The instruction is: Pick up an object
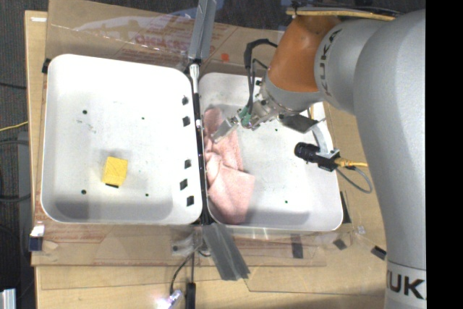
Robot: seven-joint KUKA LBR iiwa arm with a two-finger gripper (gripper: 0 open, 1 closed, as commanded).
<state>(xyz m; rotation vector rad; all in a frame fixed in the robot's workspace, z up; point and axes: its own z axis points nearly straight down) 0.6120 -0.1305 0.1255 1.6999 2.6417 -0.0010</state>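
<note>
Gripper (226, 125) low over cloth (226, 174), grip state I can't tell | cloth bunched at right bin (318, 210) wall, hence angled reach | sponge (115, 171) left bin.

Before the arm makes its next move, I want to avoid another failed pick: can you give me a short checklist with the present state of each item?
1. Target in reach: the crumpled pink cloth lies in the right white plastic bin, along its left wall. Ok.
2. Hand over the target: it sits at the cloth's upper end. Ok.
3. Cloth gripped between the fingers: cannot tell.
4. Cloth clear of the divider between the bins: it lies against that edge. Not ok.
5. Other object out of the way: the small yellow sponge block sits apart in the left white bin. Ok.
</note>
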